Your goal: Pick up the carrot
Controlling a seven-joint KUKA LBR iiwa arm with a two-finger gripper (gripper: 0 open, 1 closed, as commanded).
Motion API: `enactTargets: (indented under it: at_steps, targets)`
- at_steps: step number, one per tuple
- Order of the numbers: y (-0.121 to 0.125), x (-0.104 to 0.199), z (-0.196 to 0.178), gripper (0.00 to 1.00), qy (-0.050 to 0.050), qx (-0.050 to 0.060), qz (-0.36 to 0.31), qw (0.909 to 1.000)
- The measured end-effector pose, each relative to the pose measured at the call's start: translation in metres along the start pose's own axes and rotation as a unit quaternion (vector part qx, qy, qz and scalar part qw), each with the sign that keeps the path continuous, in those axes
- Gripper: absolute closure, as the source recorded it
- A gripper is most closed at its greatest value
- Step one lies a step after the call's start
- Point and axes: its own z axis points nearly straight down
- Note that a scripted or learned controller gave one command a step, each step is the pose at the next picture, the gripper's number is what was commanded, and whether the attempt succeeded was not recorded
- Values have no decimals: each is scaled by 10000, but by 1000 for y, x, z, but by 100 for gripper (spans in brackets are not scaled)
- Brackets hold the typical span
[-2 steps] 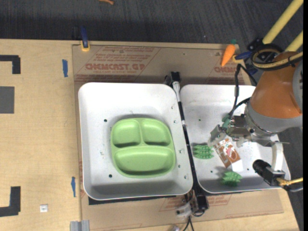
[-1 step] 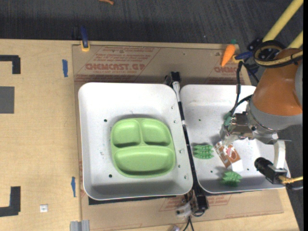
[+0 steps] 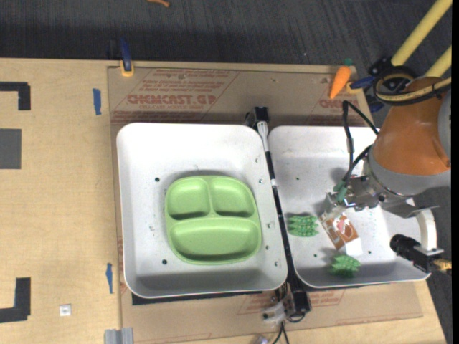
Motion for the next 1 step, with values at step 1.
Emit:
enactTargets:
  at_steps: [1]
  targets:
    - [-11,24,10,100,-1,-2,-1364,9906]
